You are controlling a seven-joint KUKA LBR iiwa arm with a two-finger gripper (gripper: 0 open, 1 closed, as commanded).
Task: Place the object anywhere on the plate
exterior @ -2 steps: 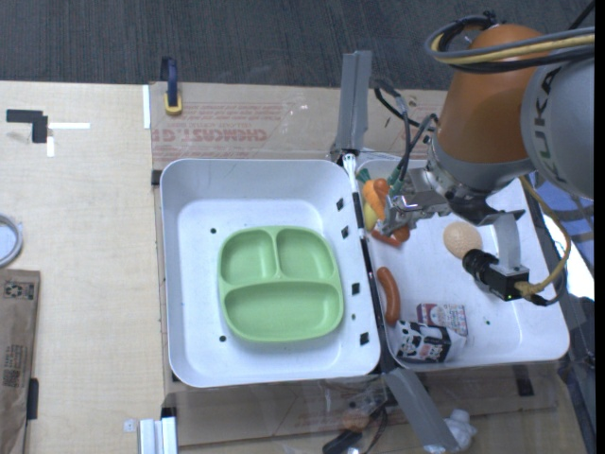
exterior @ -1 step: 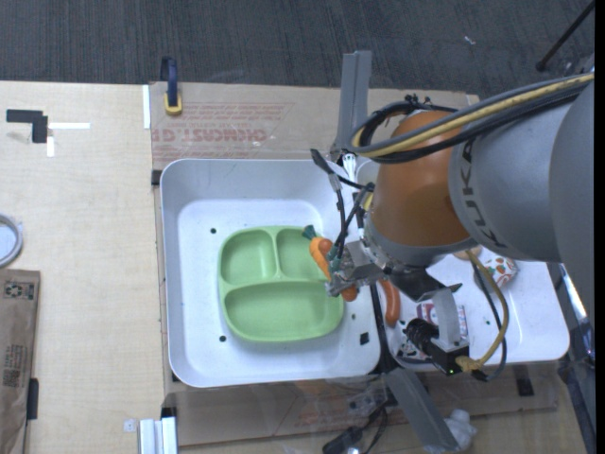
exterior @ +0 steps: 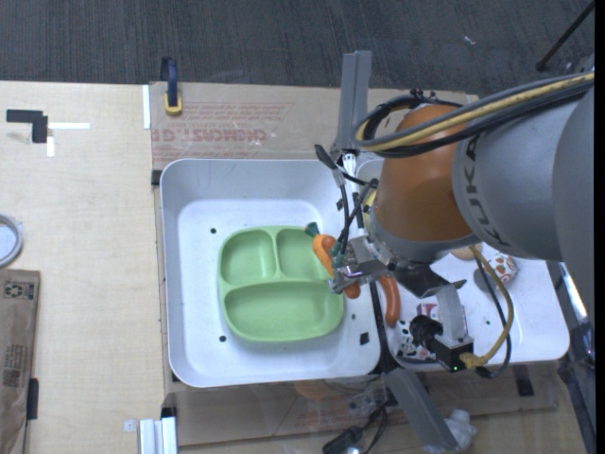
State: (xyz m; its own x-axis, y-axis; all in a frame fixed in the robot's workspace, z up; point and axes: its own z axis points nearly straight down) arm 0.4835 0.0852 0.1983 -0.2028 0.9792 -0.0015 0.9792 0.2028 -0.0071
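Moving the carrot [exterior: 326, 250] a bit further over the plate [exterior: 274, 301] would help — it sits at the plate's right edge, by the gripper [exterior: 346, 274]. I cannot tell the gripper's state. Let go low, well inside the plate's rim.

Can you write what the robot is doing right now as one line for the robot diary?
arm: over the bins' shared wall | pincer: at green plate's right rim | orange object: at that rim by pincer, grasp unclear | plate compartments: bare
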